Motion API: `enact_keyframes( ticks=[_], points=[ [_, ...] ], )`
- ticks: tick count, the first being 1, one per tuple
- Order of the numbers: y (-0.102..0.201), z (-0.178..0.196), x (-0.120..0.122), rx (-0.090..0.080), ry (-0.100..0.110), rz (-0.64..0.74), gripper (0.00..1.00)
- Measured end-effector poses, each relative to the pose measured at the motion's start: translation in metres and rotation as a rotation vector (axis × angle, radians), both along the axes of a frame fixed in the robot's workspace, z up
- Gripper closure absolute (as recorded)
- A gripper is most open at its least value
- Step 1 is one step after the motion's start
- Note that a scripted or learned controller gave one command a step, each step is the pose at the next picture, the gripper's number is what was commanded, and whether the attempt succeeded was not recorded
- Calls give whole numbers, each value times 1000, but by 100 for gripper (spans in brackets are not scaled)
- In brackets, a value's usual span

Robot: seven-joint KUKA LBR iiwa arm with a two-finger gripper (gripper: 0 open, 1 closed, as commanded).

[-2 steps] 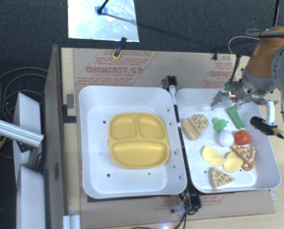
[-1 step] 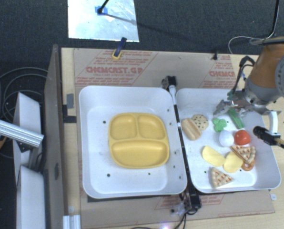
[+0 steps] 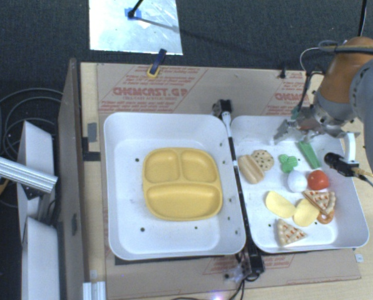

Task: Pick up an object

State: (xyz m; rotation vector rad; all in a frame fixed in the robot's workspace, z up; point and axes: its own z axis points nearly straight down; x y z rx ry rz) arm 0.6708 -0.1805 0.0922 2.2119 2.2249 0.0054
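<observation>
Arm (image 3: pixel 355 74): grey w/ orange band, reaches in from the right, over the far right corner of the right bin.
Gripper (image 3: pixel 299 133): above the far part of the right bin (image 3: pixel 362 230), over bare white floor, just far of the toy food.
Jaws: look spread, nothing betw. them.
Green stick (image 3: pixel 310 154): closest item to the gripper, just near-right of it, lying at a slant; can't tell if touching.
Green broccoli-like piece (image 3: pixel 288 162): just near of the gripper, left of the stick.
Cookie (image 3: pixel 262 160): left of the broccoli piece, touching the hot dog.
Hot dog (image 3: pixel 250 169): by the right bin's left wall, slanted.
White egg (image 3: pixel 296 181): mid bin, just beside the tomato.
Tomato (image 3: pixel 318 180): right of the egg, near end of the green stick close by.
Pizza slice (image 3: pixel 320 200): near of the tomato, w/ a pretzel-like piece (image 3: pixel 327 216) at its near edge.
Yellow pieces (image 3: pixel 279 204): two, side by side, left of that slice.
2nd pizza slice (image 3: pixel 290 233): nearest item, close to the bin's near wall.
Left bin (image 3: pixel 111 167): holds a yellow divided plate (image 3: pixel 181 183), 3 compartments, flat, about centred.
Table (image 3: pixel 174 86): printed cardboard sheet under both bins.
</observation>
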Motion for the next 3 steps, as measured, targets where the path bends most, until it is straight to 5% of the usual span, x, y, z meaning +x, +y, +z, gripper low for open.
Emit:
enact_keyframes(
  ticks=[2, 3],
  points=[
    [-16, 38, -24, -1, 4, -5, 0],
    [-26, 15, -24, -1, 4, -5, 0]
  ],
)
